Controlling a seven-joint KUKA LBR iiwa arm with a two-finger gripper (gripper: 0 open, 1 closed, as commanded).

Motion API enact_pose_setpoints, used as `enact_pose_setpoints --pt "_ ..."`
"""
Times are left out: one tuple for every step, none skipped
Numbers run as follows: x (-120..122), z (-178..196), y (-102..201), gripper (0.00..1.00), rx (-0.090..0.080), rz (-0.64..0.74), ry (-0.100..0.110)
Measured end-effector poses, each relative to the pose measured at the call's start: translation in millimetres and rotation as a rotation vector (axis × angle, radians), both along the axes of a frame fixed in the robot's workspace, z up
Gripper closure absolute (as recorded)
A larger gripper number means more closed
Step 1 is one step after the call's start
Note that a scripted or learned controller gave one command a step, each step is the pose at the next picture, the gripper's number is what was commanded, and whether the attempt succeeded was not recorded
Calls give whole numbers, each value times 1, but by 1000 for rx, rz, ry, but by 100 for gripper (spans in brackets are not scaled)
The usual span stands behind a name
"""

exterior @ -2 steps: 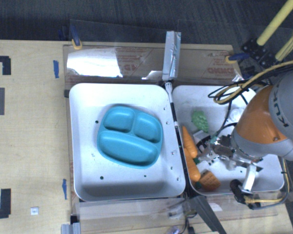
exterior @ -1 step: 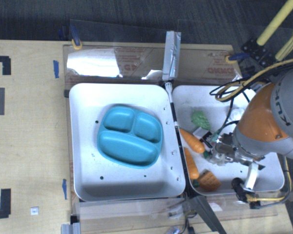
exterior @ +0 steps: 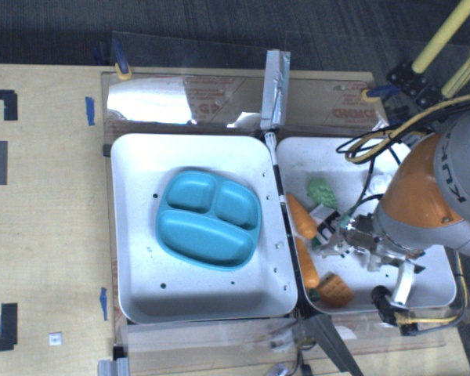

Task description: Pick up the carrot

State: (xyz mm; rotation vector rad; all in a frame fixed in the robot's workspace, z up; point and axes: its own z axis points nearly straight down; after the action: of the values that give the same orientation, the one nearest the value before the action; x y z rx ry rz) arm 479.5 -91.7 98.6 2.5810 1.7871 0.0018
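The carrot (exterior: pixel 301 218) is a long orange piece lying along the left wall of the right bin (exterior: pixel 439 288), running from about mid-bin toward the front. My gripper (exterior: pixel 327 232) is low inside that bin, right next to the carrot's middle on its right side, and its tip overlaps the carrot's edge. The grey arm with its orange band (exterior: pixel 419 190) comes in from the right and covers much of the bin's right half.
A green leafy item (exterior: pixel 323 189) lies behind the gripper. A brown-orange lumpy item (exterior: pixel 335 289) sits at the bin's front beside the carrot's lower end. The left bin (exterior: pixel 133 272) holds a blue divided plate (exterior: pixel 209 218). Cables loop behind the arm.
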Motion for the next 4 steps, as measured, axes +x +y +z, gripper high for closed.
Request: enact_pose_setpoints --pt "1 87 83 0 3 89 0" --pt "1 95 81 100 0 88 3" --pt "-1 89 75 100 0 -764 5" --pt "15 146 83 100 1 -332 3"
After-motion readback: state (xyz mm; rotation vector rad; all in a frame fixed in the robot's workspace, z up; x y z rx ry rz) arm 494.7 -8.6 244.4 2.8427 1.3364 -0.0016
